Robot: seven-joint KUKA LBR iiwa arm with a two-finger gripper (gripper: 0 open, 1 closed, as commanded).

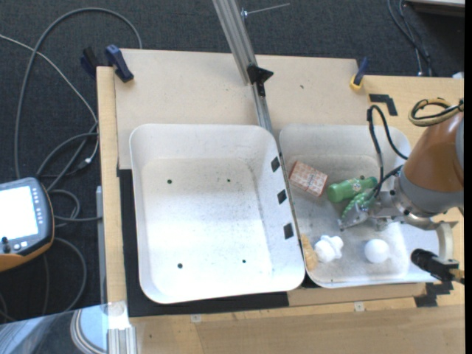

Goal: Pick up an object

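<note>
though the gripper (pixel 359 211) sits low in the right bin (pixel 324 140) against the green toy (pixel 349 189), i cannot tell its state; nothing looks lifted yet.

We see the arm (pixel 436 169) cut off at the right edge; it hides part of the right bin (pixel 324 135).

A pale wooden worktop (pixel 192 87) stands on dark carpet (pixel 44 87). Grey cables (pixel 55 28) loop across the floor at left, near a handheld screen (pixel 22 220). Blue clamps (pixel 118 61) grip the worktop's far edge.
</note>
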